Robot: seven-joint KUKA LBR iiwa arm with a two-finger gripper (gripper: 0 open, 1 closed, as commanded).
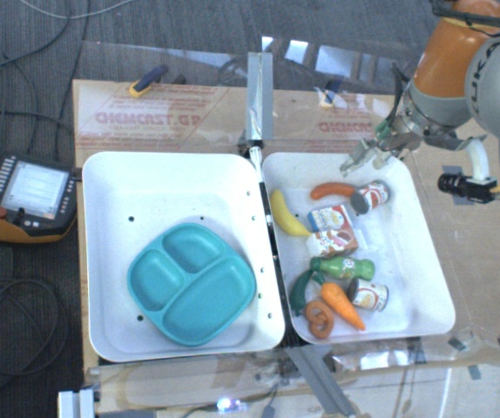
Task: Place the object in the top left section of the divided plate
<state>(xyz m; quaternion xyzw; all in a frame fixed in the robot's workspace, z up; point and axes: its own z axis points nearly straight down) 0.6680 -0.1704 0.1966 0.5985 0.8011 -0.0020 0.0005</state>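
Divided plate: teal, three sections, lying in the left bin toward its front; nothing rests in any section, the top left one included.
Left bin: shallow, white, bare apart from the plate.
Right bin: shallow, white, holding every loose object; it touches the left bin along the centre line.
Pretzel: brown, at the front edge of the right bin, just beside the carrot.
Carrot: orange, lying at a slant, touching a small can on its right.
Dark green vegetable: curved, against the bin's left wall.
Green bottle: on its side, between the can and the carton above.
Carton: red and white, mid-bin, tilted.
Banana: yellow, along the left wall of the right bin.
Sausage: orange-red, toward the back, beside a second small can.
Gripper: above the back edge of the right bin, clear of all objects; fingers appear spread apart with nothing between them.
Arm: grey with an orange band, entering from the right.
Handheld controller: on the floor left of the bench, well apart from the bins.
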